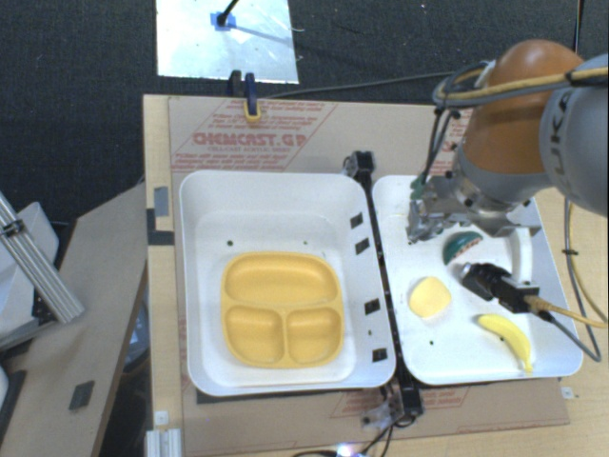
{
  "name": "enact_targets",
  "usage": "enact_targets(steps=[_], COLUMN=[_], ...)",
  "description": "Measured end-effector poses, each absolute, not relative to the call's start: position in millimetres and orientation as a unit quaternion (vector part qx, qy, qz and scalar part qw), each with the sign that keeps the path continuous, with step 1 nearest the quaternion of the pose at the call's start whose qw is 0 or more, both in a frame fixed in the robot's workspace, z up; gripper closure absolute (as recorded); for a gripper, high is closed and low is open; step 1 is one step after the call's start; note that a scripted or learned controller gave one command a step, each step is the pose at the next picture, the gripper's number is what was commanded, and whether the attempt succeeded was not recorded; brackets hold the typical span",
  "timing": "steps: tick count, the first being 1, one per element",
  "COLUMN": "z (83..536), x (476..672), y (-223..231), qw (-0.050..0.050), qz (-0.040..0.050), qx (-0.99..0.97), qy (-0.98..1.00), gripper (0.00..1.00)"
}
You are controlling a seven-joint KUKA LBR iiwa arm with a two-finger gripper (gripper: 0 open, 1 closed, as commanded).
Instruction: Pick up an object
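- Hovering low over the top-left corner of the right-hand bin (pixel 447 358), close to the wall shared with its neighbour: the claw (pixel 419 225). Apart or together, cannot tell from this angle. Nothing seen clamped in it.
- Just beside the claw, toward the front and partly hidden by the arm (pixel 519 131): a teal-green object (pixel 461 246), rounded, exact shape unclear.
- Farther toward the front, lying free on the bin floor: a pale yellow piece (pixel 428 298), rounded and smooth-looking.
- Near the front-right corner, well apart from the claw: a banana (pixel 507 339), lying flat.
- Across the divide, alone in the left-hand bin (pixel 276 208): a yellow divided tray (pixel 283 309), flat, with three compartments.
- Beneath both bins: a tabletop (pixel 285 122) covered by a printed sheet.
- Judged to be the approach step: claw over the bin, no grasp made yet, any of the three pieces on this side a candidate.
- Called for next, by that reading: lining up over one chosen piece, likeliest the teal-green object as the nearest, then coming down astride it, closing and lifting clear of the bin wall.
- By count: one claw, two white bins, one teal-green object, one pale yellow piece, one banana, one divided tray.
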State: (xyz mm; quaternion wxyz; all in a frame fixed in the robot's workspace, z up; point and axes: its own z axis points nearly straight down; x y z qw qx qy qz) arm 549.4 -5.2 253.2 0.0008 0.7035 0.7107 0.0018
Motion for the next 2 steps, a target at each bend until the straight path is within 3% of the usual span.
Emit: enact_targets(steps=[2], z=[221], x=[564.4], y=[102], qw=[-0.001], qz=[0.0010], qx=[0.704], qy=[0.711], gripper=[1.00])
